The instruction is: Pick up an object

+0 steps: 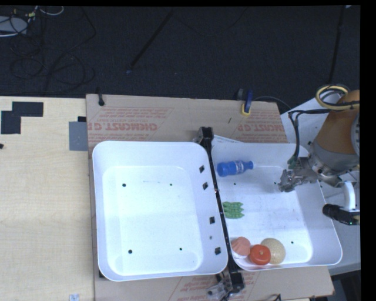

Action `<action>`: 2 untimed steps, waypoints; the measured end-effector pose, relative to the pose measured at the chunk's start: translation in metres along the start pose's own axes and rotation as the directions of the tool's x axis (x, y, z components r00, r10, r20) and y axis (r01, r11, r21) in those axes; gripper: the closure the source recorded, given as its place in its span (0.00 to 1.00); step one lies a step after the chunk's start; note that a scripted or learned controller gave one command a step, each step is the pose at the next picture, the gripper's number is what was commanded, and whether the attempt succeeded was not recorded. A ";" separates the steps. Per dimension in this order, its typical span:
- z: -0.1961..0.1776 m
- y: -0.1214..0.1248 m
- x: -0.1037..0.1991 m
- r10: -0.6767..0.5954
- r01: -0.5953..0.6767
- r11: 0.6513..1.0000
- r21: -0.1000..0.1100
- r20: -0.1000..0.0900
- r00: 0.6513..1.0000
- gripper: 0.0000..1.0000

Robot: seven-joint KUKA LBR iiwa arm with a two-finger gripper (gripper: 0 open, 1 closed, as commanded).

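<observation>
Nothing lifted yet: gripper [288,183] low at right bin [320,256] far-right side, grip state impossible to tell; blue bottle [235,168], green piece [232,210] untouched

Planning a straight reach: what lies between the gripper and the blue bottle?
Bare white bin floor, per the camera view, separates the gripper from the blue plastic bottle.

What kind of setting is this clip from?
Probably a robotics lab bench: two white bins on taped cardboard, toy items such as a blue bottle, and loose cables behind.
</observation>
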State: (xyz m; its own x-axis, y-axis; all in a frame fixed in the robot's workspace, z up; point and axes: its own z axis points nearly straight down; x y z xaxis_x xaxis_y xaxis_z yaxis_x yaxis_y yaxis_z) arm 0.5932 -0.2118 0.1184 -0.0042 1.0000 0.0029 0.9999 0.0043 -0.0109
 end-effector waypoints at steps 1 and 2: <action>-0.019 0.001 -0.001 0.000 0.000 1.000 -0.007 0.002 1.000 1.00; -0.029 0.001 -0.002 0.000 0.000 1.000 -0.006 0.001 1.000 1.00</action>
State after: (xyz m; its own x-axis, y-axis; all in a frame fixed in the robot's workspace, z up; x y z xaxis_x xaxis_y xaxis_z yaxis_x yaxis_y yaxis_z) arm 0.5941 -0.2137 0.1469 -0.0046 1.0000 0.0014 1.0000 0.0046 -0.0050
